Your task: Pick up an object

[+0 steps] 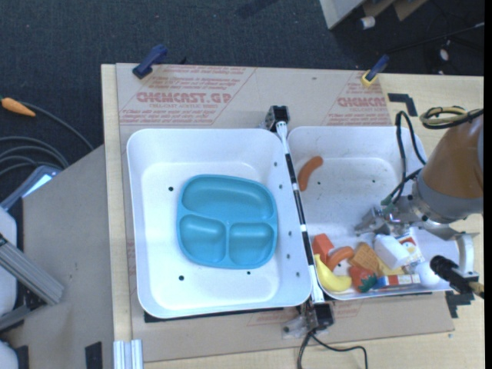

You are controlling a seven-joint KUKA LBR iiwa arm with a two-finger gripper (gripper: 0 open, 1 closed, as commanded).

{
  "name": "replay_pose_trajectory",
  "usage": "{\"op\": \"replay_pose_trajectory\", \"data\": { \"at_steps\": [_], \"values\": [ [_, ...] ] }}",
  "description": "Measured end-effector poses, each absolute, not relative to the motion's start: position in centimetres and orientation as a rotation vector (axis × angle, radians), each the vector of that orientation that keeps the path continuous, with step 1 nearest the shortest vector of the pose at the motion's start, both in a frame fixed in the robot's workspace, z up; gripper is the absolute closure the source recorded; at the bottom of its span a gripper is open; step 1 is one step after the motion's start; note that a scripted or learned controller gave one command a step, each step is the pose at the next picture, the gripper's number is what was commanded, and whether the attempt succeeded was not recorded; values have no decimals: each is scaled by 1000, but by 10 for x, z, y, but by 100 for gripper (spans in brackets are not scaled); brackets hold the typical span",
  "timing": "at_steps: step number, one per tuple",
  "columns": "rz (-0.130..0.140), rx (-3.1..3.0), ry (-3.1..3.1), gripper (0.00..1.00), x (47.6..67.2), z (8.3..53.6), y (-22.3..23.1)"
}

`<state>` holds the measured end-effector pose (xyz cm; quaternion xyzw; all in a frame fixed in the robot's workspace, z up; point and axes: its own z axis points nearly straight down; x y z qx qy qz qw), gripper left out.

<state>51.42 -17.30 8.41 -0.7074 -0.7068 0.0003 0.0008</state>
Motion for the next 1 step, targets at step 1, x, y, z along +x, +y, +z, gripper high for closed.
{"op": "replay_pose_trajectory", "data": {
  "at_steps": [1],
  "values": [
    [0,-2224,-2220,100,515,94,-173]
  ]
}}
